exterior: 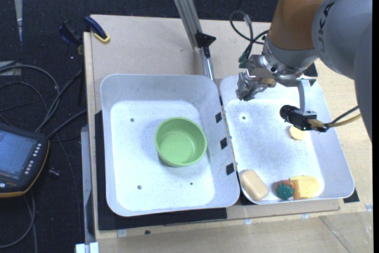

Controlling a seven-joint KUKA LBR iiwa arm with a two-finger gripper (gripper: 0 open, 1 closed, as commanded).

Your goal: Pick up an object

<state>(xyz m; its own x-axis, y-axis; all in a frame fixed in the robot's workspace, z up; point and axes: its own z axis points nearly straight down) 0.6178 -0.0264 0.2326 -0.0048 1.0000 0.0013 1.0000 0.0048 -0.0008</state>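
Note:
My gripper (246, 92) hangs over the far left corner of the right bin (266, 145), with nothing seen between its fingers. A green bowl (180, 141) sits in the middle of the left bin (127, 121). Along the right bin's near edge lie a tan oval soap-like piece (254, 184), a small teal and red object (285, 189) and a yellow block (306, 186). A pale yellow round piece (298, 133) lies near the right wall, partly under a black fitting.
A slanted metal pole (183, 0) runs from the top down to the seam between the bins. Black clips (224, 142) sit along that seam. A blue and yellow tool (96, 28) lies at the bench's far left corner.

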